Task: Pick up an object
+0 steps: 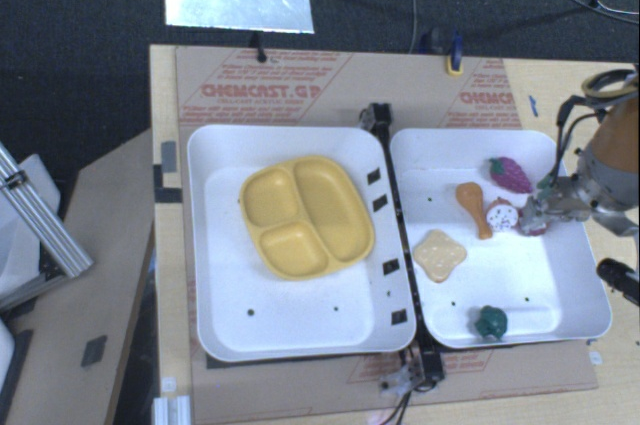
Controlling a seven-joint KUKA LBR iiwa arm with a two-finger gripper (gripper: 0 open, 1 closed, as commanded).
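The brown board under the bins reads "CHEMCAST GP" in red (repeated, less legibly, at right).

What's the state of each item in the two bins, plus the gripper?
Yellow three-compartment plastic plate: flat in left white bin, holds nothing.
Purple grape-bunch toy: lying in right white bin, untouched.
Orange drumstick-shaped toy: lying flat.
Small round white-and-red toy: lying beside the gripper.
Beige bread-slice toy: lying flat.
Dark green toy: near front wall.
Gripper: low in right bin, holding nothing visible.
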